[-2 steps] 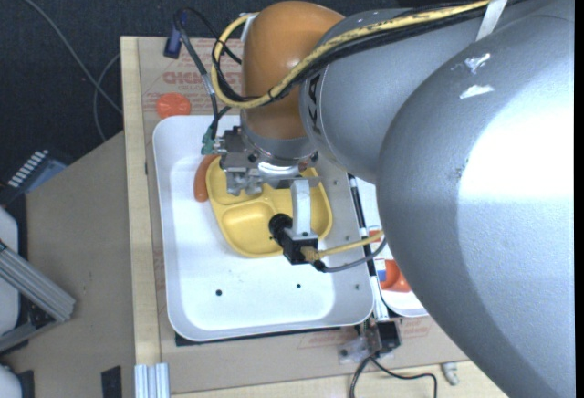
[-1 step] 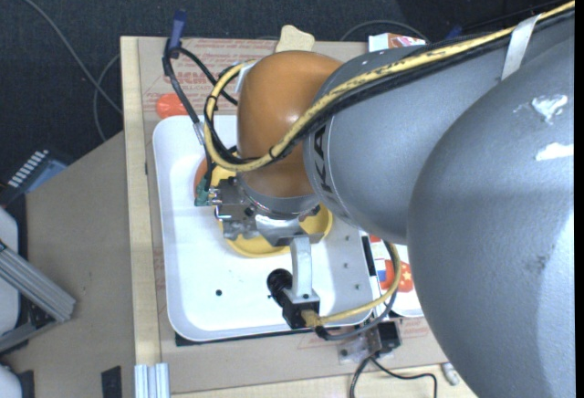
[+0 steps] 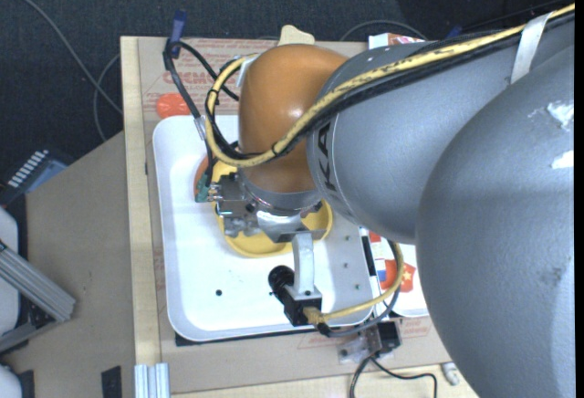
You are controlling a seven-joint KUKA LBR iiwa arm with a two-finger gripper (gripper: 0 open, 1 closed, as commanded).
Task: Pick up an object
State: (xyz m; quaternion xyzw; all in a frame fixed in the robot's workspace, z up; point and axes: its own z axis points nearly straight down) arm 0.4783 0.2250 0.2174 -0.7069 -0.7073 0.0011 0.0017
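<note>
1. The yellow object (image 3: 265,244), round-edged and flat-looking, lies near the middle of the left bin (image 3: 173,204), mostly covered by the arm's wrist; a yellow crescent shows below it and a sliver at its left
2. The gripper (image 3: 246,223) sits low under the orange band (image 3: 278,113), directly over that yellow object; whether it is spread or pressed together I cannot tell, since the wrist hides it
3. An orange-and-green item (image 3: 201,182) peeks out just beside the wrist, toward the bin's left wall, so the descent probably should stay centred on the yellow piece to avoid nudging both
4. To do this step well, I judge the arm should settle straight down, close firmly across the object's rim, then lift slowly and vertically
5. The loose cables (image 3: 205,113) hang near the bin's far edge and could snag on a fast rise
</note>
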